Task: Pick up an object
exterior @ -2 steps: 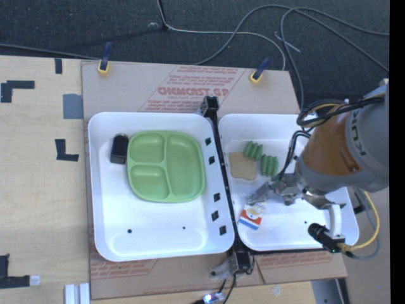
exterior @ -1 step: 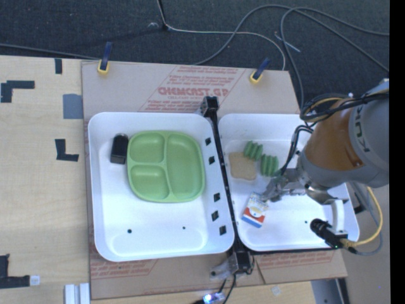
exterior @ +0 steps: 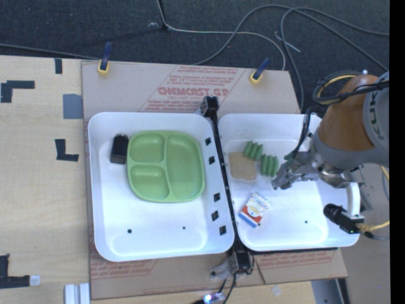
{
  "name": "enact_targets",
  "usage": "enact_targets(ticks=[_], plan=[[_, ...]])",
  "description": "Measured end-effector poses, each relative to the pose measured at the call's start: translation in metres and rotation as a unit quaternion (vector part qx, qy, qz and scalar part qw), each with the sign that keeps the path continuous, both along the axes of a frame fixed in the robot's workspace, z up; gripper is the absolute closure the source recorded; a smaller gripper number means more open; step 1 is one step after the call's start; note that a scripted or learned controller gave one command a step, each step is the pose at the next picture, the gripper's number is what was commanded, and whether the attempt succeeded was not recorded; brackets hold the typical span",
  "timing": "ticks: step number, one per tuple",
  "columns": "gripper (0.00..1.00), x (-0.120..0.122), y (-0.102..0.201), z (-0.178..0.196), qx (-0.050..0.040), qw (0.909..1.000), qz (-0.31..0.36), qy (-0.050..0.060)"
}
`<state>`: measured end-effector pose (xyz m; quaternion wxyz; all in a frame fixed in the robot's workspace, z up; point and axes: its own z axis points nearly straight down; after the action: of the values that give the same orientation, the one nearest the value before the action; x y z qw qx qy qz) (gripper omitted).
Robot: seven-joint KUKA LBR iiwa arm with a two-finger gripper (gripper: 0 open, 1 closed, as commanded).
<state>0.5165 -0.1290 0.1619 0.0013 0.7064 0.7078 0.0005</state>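
In the right bin [exterior: 285,236] lie a green ridged object [exterior: 261,158], a tan sponge-like square [exterior: 242,166] and a small white carton with red and blue print [exterior: 254,209]. My gripper [exterior: 283,178] hangs over the right bin, just right of the green object and above the carton. Nothing shows between its fingers. The left bin [exterior: 152,239] holds a green divided plate [exterior: 166,165] and a small black block [exterior: 119,149] at the plate's left edge.
A black divider strip [exterior: 218,176] with clips runs between the two bins. The arm's orange band [exterior: 347,122] and grey wrist cover the right bin's far right side. Cables lie on the dark floor behind the bench.
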Motion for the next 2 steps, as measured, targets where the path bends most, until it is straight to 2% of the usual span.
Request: enact_targets(ticks=[1,2], plan=[[1.0,-0.002,0.0,0.063,-0.0001,1.0,0.0,-0.001],[1.0,-0.001,0.0,0.089,0.0003,1.0,0.0,0.001]])
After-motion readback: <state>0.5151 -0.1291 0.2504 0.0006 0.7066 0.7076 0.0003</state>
